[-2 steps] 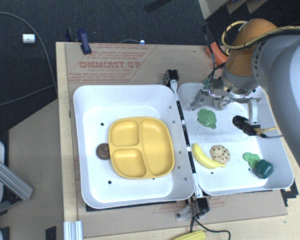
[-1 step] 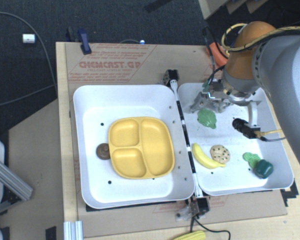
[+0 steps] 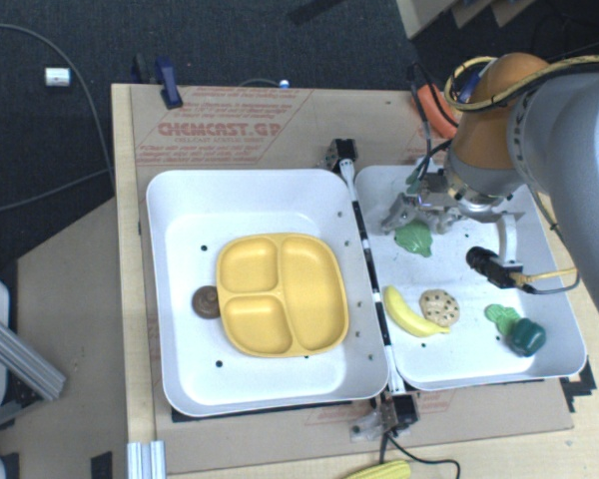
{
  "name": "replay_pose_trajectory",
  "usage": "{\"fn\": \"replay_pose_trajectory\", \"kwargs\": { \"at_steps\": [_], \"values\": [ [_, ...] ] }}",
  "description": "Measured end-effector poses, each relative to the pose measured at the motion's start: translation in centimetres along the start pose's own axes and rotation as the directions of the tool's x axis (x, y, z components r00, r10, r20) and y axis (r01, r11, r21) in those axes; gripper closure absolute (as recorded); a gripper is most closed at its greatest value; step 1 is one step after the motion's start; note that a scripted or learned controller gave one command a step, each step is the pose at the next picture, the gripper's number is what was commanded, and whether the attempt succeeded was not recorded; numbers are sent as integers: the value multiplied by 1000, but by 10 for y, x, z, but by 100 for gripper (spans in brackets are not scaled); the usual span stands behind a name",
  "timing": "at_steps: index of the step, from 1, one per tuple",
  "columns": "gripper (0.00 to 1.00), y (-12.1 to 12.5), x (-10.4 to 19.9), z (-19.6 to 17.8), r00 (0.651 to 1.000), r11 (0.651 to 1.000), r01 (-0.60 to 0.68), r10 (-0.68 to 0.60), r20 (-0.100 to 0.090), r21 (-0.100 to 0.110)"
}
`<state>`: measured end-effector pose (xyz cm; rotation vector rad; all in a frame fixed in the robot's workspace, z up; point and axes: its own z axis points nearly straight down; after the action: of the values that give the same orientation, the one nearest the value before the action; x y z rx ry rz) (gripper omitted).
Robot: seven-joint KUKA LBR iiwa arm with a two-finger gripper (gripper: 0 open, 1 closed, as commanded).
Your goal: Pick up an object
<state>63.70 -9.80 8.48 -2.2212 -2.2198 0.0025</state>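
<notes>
Closest to the camera, a small yellow thing point(image 3: 379, 470) poked in at the edge of the table point(image 3: 130, 267). Two white bins sat side by side on the table.

The left bin point(image 3: 170, 367) had a big yellow plate point(image 3: 282, 294) in it. The plate had three parts. A little brown round thing point(image 3: 206, 301) lay just beside the plate, touching its left edge.

In the near part of the right bin point(image 3: 479, 367) lay a small banana point(image 3: 409, 314). A round cookie point(image 3: 439, 307) with dark spots was right next to it, touching it. Over by the bin's right side sat a green and teal toy point(image 3: 519, 333), away from the cookie.

Farther back in the right bin was a green leafy thing point(image 3: 415, 239). The gripper point(image 3: 421, 211) was low in the bin, right at the back edge of this green leafy thing. I could not tell if the gripper was spread or pressed together. I also could not tell if it was touching the leafy thing. The big grey arm point(image 3: 569, 138) came in from the right, with its orange band point(image 3: 494, 108) just above the gripper.

Behind the bins, the table had red letters printed on it. A blue clip point(image 3: 167, 83) sat at the far left corner. An orange thing point(image 3: 437, 111) lay at the far edge behind the right bin. On the dark floor beyond was a small white thing point(image 3: 58, 76) on a thin wire.
</notes>
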Motion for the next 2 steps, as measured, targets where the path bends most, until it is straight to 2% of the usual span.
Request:
{"fn": "replay_pose_trajectory", "kwargs": {
  "at_steps": [1,2],
  "values": [
    [100,1,0,-10,1000,1000,0,0,1,-2],
    [0,0,0,-10,1000,1000,0,0,1,-2]
  ]
}}
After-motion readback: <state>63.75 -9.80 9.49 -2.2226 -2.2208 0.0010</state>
